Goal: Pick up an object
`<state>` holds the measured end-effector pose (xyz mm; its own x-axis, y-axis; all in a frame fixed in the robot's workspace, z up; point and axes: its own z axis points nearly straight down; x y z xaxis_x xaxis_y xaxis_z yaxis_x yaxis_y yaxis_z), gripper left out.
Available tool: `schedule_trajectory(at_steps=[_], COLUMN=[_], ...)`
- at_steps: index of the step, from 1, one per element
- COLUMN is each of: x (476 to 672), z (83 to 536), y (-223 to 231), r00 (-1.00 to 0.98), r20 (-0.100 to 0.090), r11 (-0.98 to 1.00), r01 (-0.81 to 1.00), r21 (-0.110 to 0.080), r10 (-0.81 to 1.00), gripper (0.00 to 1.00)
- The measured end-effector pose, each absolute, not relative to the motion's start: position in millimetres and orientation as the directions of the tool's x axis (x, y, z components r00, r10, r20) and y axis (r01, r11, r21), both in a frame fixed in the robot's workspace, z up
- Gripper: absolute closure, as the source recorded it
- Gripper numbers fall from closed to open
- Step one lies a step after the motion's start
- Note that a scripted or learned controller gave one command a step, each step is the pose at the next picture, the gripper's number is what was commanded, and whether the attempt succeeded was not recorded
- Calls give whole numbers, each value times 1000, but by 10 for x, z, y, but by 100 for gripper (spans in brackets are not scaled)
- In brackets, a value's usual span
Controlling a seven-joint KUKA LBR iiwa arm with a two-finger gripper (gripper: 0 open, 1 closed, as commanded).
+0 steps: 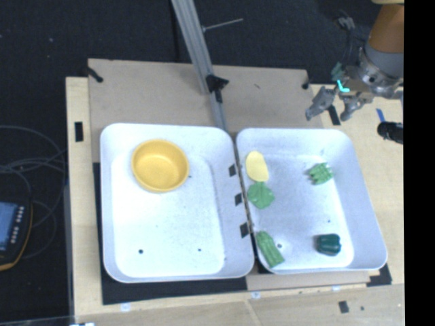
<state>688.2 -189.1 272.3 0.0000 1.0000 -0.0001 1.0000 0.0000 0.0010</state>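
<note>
The gripper (338, 107) hangs above the bench just past the far right corner of the right bin (360, 182), with its two fingers spread wide apart and nothing between them. One finger (318, 105) points down to the left, the other sits beside it to the right, both clear of the bin's rim. Above them the grey wrist rises to the orange band (388, 27) at the top right.

Inside the right bin, nearest the gripper, a small light green piece (319, 174) lies near the right wall. A dark green block (328, 244) rests toward the near right corner. Along the left wall of this bin, a pale yellow piece (256, 166) sits just above a flat green leaf-like piece (260, 196), the two almost touching. A long green piece (270, 248) lies tilted in the near left corner.

The left bin (119, 250) holds a yellow bowl (160, 165), upright, in its far left part, well apart from the gripper. A grey metal bar (194, 39) runs at a slant from the top down to the gap between the bins.
</note>
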Motion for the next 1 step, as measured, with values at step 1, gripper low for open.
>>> schedule_trajectory(at_steps=[1], x=[6882], z=[2723], y=[-1891], r00=[0], r20=[0], r11=[0], r01=[1000], r21=[1], r10=[1000], gripper=[0])
